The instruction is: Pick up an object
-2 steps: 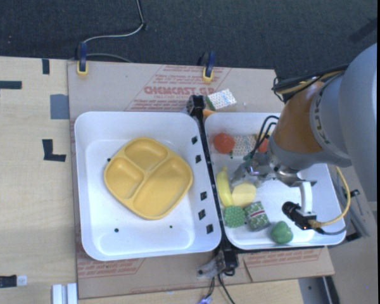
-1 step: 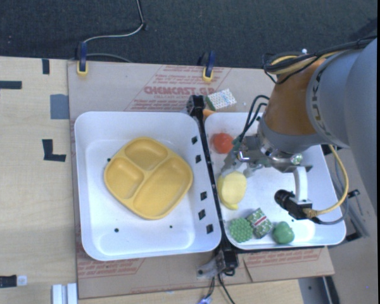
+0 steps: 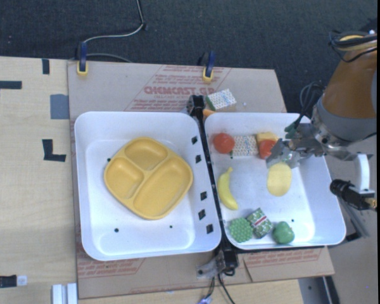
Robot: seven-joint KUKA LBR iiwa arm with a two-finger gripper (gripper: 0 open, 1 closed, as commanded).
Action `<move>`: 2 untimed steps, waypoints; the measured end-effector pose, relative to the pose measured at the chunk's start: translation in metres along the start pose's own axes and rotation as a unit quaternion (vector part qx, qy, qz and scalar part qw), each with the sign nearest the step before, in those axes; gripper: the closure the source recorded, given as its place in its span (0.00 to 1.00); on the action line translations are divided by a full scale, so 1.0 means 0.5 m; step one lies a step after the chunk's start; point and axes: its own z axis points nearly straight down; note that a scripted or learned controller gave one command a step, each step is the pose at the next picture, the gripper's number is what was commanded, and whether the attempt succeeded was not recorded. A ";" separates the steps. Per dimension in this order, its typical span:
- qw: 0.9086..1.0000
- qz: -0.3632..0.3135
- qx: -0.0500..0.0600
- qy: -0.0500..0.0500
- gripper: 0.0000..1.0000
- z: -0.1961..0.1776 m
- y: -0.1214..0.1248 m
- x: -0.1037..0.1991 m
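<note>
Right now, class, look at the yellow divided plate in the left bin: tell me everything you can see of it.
The yellow divided plate looks like smooth plastic, rounded at the corners, with three compartments: two small ones toward the far side and a larger one nearer the camera. It lies flat and upright on the floor of the left bin, turned at an angle to the walls. Nothing sits in it, and only the bin touches it.

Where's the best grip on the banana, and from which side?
Probably the banana's middle, coming straight down, fingers closing across its narrow width. It lies flat, long axis running roughly up-down in the view, clear bin floor on its right. The divider runs close on its left, so finger room there looks tight.
</note>
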 end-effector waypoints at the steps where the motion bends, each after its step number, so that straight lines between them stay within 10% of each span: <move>1: 1.000 0.000 0.001 0.000 0.00 0.001 0.000 0.001; 2: 1.000 0.000 -0.001 0.000 0.00 0.343 0.030 -0.093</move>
